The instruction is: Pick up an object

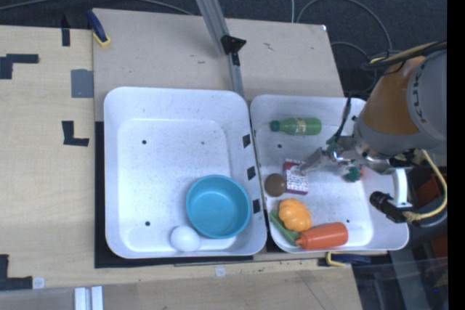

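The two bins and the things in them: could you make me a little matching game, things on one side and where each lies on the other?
Things:
1. bowl
2. bottle
3. carrot
4. white ball

Places:
A. right bin, far end
B. left bin, near edge, beside the bowl
C. right bin, near edge
D. left bin, near right part

Pairs: 1-D, 2-A, 3-C, 4-B

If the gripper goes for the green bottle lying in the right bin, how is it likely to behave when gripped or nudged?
The green bottle lies on its side near the right bin's far wall, so a nudge would probably roll it. It looks like small smooth plastic, likely light and somewhat slippery. The gripper sits nearer the small red packet, apart from the bottle.
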`<state>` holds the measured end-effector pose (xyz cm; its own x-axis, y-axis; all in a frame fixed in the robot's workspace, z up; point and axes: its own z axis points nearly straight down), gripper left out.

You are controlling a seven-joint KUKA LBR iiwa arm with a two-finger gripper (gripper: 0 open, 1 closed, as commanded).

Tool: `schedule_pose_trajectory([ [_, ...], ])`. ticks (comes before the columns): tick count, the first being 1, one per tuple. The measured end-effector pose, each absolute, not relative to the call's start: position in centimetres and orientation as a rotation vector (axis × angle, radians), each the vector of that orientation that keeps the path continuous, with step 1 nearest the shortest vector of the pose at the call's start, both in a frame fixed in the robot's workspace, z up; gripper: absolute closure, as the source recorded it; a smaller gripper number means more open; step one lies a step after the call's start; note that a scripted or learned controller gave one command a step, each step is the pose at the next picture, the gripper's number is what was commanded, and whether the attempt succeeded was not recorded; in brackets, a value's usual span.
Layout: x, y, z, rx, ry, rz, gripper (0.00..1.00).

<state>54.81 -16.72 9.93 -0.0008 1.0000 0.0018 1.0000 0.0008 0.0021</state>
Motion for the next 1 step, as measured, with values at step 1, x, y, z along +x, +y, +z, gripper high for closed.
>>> schedule_pose_trajectory([
  [1, 54.92, -16.7, 11.13, 2.215, 2.221, 0.007, 1.0],
])
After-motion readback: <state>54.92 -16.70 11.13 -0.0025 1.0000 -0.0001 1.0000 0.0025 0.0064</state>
